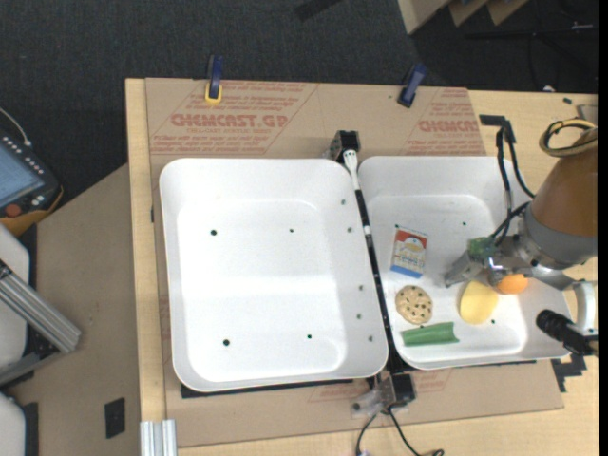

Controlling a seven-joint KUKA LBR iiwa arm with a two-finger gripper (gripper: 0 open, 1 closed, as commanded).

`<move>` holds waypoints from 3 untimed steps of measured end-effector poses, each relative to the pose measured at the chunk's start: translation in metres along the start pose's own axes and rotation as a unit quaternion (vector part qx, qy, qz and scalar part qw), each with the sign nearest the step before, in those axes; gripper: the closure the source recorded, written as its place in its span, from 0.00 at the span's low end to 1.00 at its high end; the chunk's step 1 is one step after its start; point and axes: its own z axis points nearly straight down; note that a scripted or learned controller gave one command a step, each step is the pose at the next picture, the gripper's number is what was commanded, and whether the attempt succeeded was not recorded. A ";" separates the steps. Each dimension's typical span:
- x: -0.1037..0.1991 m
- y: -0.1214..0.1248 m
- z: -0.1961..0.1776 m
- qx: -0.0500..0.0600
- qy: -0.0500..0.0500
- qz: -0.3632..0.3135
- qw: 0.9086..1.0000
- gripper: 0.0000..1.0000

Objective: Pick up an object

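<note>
Camera view has the gripper [472, 262] down low in the right bin [446, 180], reaching in from the right, and whether it is open or closed I cannot tell from this angle. Just beside it sits a small orange ball [512, 284], with a yellow lemon-shaped object [478, 303] right below that. Further left, a small red and white carton [409, 252] lies flat, a round cookie [413, 304] below it, and a green strip [428, 334] near the bin's front edge. Beyond, the left bin [256, 264] rests on the cardboard-covered desk [237, 112].
</note>
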 end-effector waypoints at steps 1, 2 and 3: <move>-0.005 0.004 0.001 0.000 0.002 0.000 1.000 0.00; -0.006 0.006 0.002 0.000 0.004 0.000 1.000 0.00; -0.006 0.006 0.002 0.000 0.004 -0.001 1.000 0.00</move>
